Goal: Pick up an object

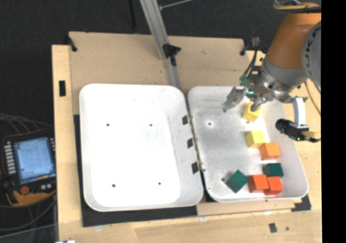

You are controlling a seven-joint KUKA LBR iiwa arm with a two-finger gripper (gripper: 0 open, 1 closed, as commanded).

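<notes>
Yellow block (pixel 251 113), the likeliest pick, sits high in the right bin (pixel 216 182), directly beneath the gripper (pixel 244 101) as we read this moment. Working down in size: the bench (pixel 108 53) carries two shallow white bins side by side, and the left bin (pixel 130 144) holds no blocks that we can make out. The grey arm with its orange band (pixel 289 36) reaches in from the right and hangs over the upper part of the right bin. Below it a second yellow block (pixel 256 137) lies close to an orange block (pixel 270 150), with a dark green block (pixel 273 169), two more orange blocks (pixel 266 183) and a tilted green block (pixel 235 181) clustered toward the near rim. One finger juts left of the yellow block, but we cannot tell whether the jaws stand open or closed. We judge a clean pick needs the fingers squared to the block's flat faces, one on each side, before closing.
</notes>
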